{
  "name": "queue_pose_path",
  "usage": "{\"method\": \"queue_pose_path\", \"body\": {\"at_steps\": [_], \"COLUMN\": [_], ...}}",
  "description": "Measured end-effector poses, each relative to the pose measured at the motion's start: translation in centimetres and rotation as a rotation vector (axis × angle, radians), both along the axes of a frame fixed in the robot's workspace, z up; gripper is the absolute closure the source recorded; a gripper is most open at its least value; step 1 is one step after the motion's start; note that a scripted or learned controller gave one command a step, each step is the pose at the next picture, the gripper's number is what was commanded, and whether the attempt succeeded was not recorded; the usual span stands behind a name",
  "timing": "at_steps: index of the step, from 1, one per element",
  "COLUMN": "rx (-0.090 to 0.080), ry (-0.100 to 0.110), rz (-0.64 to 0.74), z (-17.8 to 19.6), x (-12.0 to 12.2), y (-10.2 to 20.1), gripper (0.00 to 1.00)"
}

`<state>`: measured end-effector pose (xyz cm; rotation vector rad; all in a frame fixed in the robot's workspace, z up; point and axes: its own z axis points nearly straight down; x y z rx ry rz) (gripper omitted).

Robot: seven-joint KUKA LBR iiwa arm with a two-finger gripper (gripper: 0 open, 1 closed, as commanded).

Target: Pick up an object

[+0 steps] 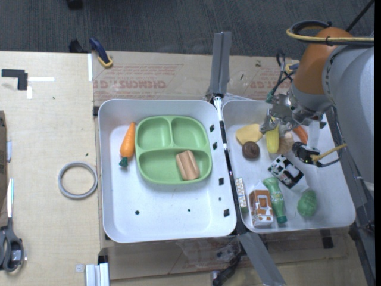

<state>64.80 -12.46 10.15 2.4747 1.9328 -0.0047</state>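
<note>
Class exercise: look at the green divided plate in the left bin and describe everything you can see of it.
The green plate is a light green, rounded-rectangle dish that looks like matte plastic, divided by raised ridges into three compartments: two smaller ones at the back, one wide one in front. It lies flat, right way up, on the floor of the left bin. A tan hot dog toy rests in the wide compartment. The carrot lies just beside its left rim.

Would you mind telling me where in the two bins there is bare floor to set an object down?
Left bin: bare floor below the green divided plate. Right bin: crowded; corn, carton and bottle leave small gaps.
</note>
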Motion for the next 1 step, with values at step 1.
{"method": "queue_pose_path", "body": {"at_steps": [1], "rx": [0.001], "ry": [-0.001], "rz": [-0.078], "z": [11.07], "x": [-0.02], "y": [1.88], "gripper": [1.0]}}
